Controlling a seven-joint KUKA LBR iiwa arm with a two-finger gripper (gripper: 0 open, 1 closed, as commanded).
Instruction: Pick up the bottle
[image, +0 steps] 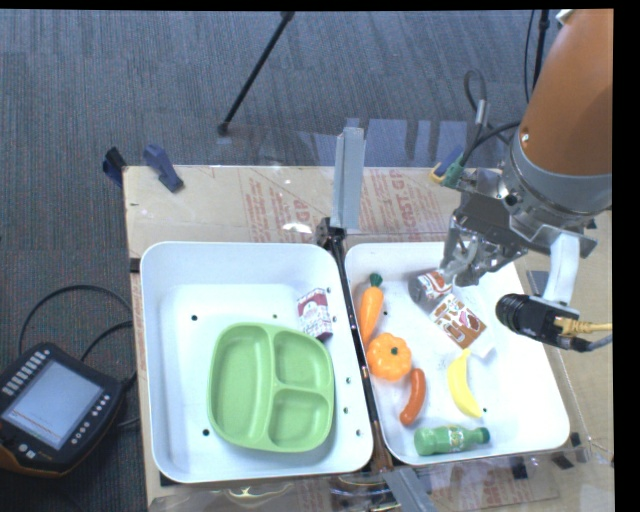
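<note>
The bottle (450, 438) is green with a label and lies on its side at the front of the right bin (535, 400). My gripper (470, 264) hangs over the back of that bin, far from the bottle, just above a brown and white can (430, 288). Its fingers look open, with nothing between them.
In the right bin lie a carrot (369, 308), a small orange pumpkin (388, 356), a red chili (412, 396), a banana (462, 384) and a printed carton (461, 322). The left bin (170, 300) holds a green divided plate (271, 386) and a small red-and-white box (314, 314).
</note>
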